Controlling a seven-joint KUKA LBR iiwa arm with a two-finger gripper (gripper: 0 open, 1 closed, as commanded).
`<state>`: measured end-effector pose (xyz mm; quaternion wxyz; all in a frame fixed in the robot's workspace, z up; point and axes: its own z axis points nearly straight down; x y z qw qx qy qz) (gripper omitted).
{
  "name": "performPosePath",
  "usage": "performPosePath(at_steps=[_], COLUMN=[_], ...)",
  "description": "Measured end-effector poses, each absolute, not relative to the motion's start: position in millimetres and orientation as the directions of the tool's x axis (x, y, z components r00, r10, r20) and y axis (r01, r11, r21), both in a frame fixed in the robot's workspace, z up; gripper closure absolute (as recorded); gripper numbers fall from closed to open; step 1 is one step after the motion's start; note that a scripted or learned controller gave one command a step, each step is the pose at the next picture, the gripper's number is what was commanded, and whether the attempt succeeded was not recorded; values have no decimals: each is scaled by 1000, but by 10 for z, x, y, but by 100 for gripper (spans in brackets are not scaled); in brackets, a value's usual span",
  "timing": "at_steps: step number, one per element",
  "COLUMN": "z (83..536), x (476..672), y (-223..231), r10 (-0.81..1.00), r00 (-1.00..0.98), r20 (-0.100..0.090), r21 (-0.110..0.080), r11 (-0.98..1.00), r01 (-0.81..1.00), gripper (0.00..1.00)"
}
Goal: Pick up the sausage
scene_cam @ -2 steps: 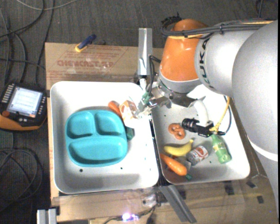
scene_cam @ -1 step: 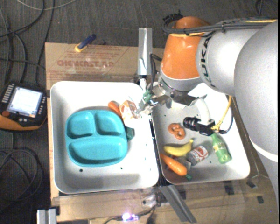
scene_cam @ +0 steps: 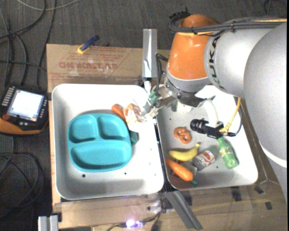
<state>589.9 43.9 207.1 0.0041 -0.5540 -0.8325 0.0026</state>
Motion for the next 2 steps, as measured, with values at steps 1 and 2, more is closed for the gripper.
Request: performPosePath(at_steps=[1, 2], z=[2153, 2236], x=[5900, 5901], y=[439, 439], r10=[922, 923], r00=[-386, -386], r20=[5, 5], r21=[-11, -12], r11=[386, 386], r01=[922, 922], gripper=[100, 100])
